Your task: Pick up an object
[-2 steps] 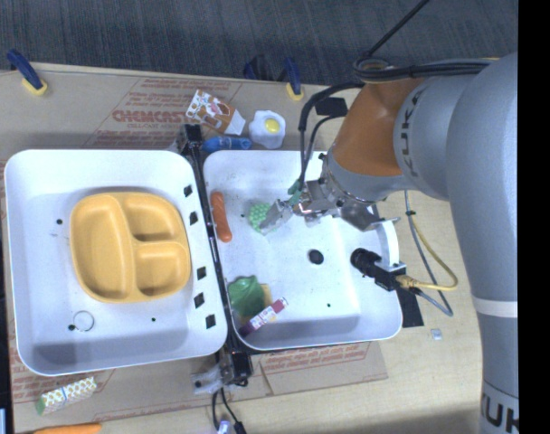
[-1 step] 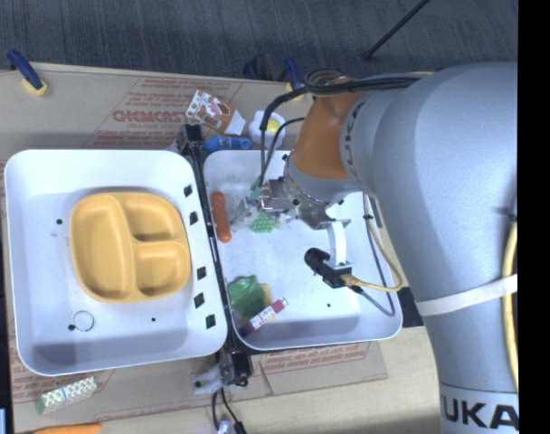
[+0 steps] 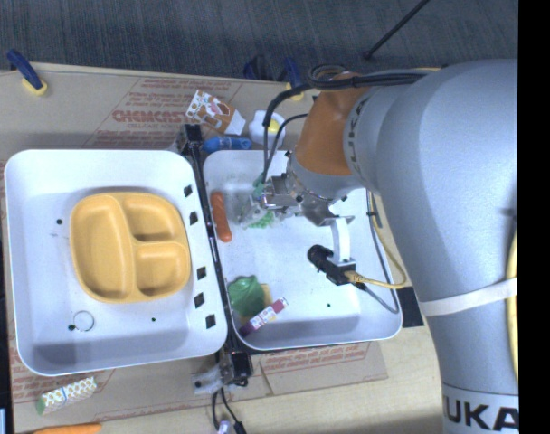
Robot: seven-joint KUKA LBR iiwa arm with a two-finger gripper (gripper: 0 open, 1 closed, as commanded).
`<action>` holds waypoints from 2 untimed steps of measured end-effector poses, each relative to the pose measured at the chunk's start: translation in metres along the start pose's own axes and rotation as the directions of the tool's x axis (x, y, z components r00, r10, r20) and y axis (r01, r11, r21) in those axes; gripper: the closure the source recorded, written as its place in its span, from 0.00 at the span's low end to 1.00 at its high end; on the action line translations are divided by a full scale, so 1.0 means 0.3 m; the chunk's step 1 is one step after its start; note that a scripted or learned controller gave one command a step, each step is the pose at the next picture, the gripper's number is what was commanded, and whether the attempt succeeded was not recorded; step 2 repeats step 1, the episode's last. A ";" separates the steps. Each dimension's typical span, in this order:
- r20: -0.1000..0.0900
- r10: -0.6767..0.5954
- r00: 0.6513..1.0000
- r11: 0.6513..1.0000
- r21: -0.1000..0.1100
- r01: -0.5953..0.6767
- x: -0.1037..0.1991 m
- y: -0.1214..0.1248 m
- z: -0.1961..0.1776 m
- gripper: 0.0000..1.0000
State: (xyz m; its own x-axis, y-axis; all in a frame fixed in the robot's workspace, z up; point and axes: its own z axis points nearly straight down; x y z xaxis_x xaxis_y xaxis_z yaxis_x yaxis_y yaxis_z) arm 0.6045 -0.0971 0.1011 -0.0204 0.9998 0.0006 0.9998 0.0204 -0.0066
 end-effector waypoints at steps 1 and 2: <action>0.000 0.264 0.965 0.965 -0.004 -0.264 0.090 -0.033 -0.302 1.00; 0.000 0.264 0.965 0.965 -0.004 -0.264 0.090 -0.033 -0.302 1.00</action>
